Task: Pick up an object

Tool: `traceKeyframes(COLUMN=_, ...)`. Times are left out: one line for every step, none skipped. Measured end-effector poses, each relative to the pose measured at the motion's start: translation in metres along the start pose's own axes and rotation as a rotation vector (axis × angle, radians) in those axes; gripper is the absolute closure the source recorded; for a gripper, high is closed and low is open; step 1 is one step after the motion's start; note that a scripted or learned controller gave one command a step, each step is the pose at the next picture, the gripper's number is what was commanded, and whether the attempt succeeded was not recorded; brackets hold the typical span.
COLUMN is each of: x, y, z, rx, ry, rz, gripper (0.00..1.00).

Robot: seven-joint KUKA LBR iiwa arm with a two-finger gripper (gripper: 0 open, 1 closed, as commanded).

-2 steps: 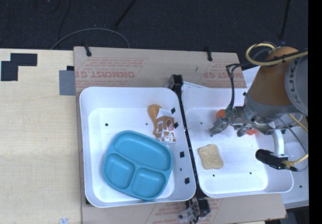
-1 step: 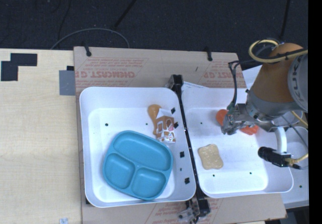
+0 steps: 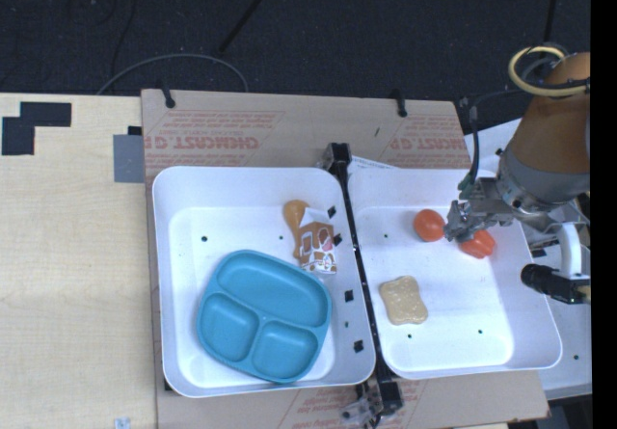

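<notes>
in the camera view the arm (image 3: 549,143) reaches in from the right and its gripper (image 3: 469,221) sits low over the right bin (image 3: 453,340), between an orange-red ball (image 3: 429,225) and a second red piece (image 3: 478,244) that lies just under it; i cannot tell whether the fingers are apart or closed on anything. a beige bread-like slice (image 3: 403,301) lies nearer the front of that bin. the left bin (image 3: 178,225) holds a blue divided tray (image 3: 262,315), a small brown piece (image 3: 294,214) and a printed packet (image 3: 317,249) close to the divider.
</notes>
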State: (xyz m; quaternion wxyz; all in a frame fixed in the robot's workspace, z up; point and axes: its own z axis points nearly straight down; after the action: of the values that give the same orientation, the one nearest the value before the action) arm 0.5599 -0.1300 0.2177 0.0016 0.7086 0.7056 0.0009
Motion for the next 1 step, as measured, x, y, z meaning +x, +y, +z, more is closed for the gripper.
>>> traceKeyframes(x=-0.0011, y=0.0002, z=-0.011, rx=0.004, ry=0.001, rz=0.0, gripper=1.0)
